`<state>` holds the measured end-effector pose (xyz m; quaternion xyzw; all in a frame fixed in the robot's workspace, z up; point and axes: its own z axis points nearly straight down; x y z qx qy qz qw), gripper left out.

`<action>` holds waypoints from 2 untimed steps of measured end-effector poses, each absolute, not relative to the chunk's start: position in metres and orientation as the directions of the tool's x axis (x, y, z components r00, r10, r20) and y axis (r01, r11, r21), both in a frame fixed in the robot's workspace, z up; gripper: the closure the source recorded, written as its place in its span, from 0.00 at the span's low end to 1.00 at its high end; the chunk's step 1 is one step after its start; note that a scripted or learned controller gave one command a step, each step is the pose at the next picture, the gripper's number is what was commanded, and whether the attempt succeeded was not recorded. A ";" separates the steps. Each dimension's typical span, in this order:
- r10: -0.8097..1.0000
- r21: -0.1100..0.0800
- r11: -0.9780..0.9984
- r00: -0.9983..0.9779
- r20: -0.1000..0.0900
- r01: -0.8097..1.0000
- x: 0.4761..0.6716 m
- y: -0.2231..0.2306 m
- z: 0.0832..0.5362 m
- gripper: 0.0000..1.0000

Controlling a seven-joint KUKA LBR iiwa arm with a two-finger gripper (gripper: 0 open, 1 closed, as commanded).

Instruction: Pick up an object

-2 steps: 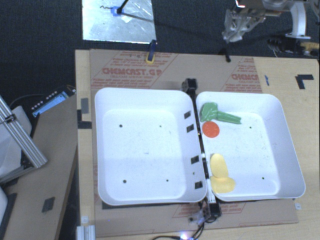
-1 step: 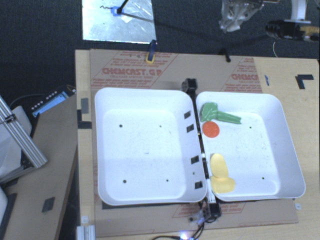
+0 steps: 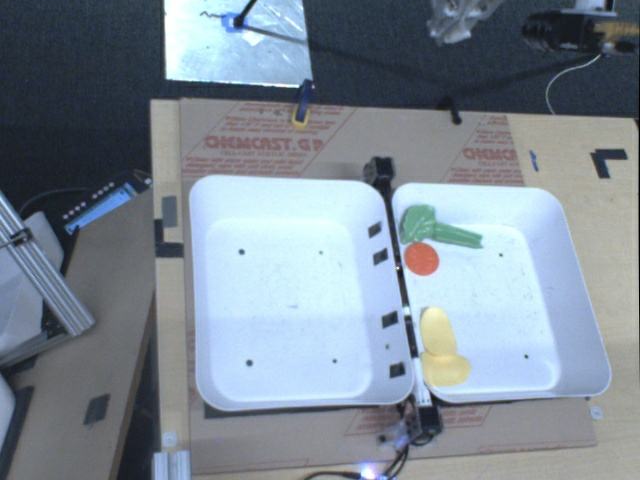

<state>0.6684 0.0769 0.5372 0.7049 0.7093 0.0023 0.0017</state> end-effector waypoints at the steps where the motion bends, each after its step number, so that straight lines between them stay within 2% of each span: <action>1: 1.000 -0.005 0.008 -0.008 0.000 1.000 0.668 0.118 0.462 1.00; 2: 1.000 0.006 0.006 -0.006 0.002 1.000 0.668 0.146 0.506 1.00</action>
